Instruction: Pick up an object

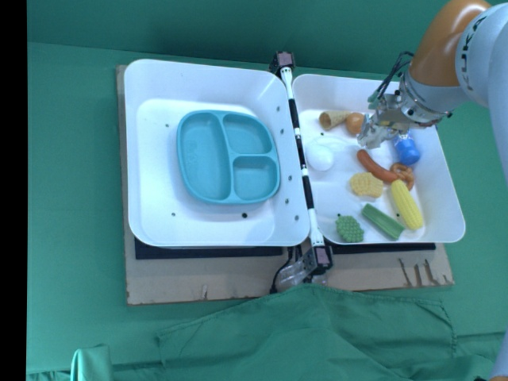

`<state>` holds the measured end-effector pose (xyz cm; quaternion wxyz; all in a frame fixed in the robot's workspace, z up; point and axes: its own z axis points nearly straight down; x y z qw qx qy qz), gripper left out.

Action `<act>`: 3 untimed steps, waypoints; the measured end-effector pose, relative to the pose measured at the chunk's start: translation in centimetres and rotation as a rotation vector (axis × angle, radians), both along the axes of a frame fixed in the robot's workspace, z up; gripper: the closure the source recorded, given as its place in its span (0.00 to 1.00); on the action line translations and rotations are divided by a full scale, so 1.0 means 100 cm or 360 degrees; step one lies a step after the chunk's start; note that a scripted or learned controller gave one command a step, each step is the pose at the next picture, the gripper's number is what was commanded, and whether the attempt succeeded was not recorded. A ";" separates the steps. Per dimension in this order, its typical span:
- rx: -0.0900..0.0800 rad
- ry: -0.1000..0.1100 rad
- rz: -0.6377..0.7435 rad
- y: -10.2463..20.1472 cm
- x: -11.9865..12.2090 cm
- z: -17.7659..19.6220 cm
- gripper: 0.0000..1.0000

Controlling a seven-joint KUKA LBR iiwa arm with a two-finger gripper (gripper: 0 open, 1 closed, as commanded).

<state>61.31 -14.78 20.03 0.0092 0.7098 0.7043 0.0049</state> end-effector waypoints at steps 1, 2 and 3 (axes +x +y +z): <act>0.0006 0.0021 0.0007 -0.014 0.014 -0.014 1.00; 0.0007 0.0020 0.0008 -0.013 0.014 -0.013 0.00; 0.0003 0.0006 0.0004 -0.014 0.016 0.001 1.00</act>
